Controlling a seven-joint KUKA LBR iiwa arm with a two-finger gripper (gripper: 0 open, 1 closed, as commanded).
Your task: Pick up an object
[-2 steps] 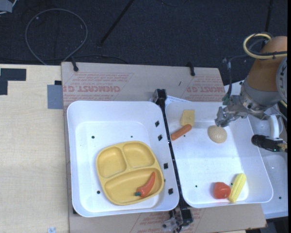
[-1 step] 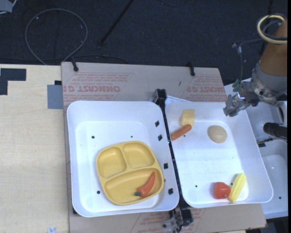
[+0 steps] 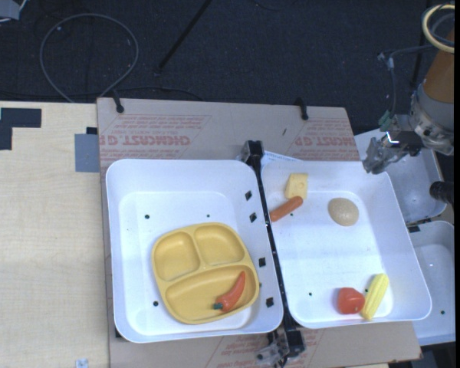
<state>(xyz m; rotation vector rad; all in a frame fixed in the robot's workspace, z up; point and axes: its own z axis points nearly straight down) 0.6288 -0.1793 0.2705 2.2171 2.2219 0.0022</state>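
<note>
Dark carpet with loose cables fills the background behind a pale wooden tabletop (image 3: 38, 228), on which a cardboard sheet (image 3: 215, 133) carries two shallow white bins side by side. Keeping the bins edge to edge on the cardboard puts all the candidate objects within one arm's reach. Inside the left bin (image 3: 134, 198) lies a yellow divided plate (image 3: 195, 271), with a red chili pepper (image 3: 231, 294) resting in its lower compartment. Loose pieces sit well apart in the right bin (image 3: 399, 228): a yellow cheese wedge (image 3: 296, 185) near the top with an orange sausage (image 3: 285, 208) just below it by the dividing wall, a beige egg-like piece (image 3: 343, 211) toward the middle, and a red piece (image 3: 350, 300) touching a yellow corn cob (image 3: 376, 295) at the lower right. That spacing seems to leave the egg-like piece the easiest thing to approach. Above the right bin's upper right corner hovers the gripper (image 3: 377, 159), carrying nothing; I cannot tell how its grasp is set. Judging by this, the pick has not yet begun.
</note>
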